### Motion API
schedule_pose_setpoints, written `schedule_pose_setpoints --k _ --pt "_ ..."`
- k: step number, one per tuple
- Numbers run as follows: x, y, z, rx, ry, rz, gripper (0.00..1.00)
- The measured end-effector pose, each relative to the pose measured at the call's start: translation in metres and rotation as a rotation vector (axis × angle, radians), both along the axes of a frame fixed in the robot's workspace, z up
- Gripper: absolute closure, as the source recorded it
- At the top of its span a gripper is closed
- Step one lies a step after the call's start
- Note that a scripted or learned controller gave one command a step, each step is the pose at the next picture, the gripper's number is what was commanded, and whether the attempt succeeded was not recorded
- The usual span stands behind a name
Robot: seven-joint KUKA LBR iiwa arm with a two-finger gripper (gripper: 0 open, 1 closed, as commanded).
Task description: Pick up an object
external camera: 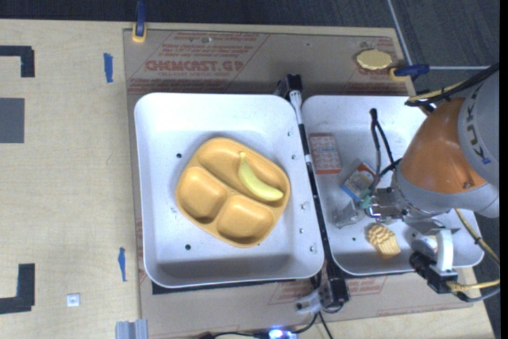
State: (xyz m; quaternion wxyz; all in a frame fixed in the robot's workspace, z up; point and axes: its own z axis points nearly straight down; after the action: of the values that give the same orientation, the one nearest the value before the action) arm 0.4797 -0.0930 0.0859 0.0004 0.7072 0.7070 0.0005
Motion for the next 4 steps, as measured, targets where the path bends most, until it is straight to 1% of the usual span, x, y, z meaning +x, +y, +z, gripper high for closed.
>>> schedule_pose_setpoints --k 1,2,3,4 --pt "0.002 -0.001 0.011 -0.002 -0.007 0.0 1.0" --pt "0.002 0.0 0.011 -0.002 -0.006 0.0 0.0" --pt "0.0 0.001 0.0 0.0 0.0 0.0 0.0" --pt "0.0 -0.002 0.0 0.002 0.0 0.002 0.0"
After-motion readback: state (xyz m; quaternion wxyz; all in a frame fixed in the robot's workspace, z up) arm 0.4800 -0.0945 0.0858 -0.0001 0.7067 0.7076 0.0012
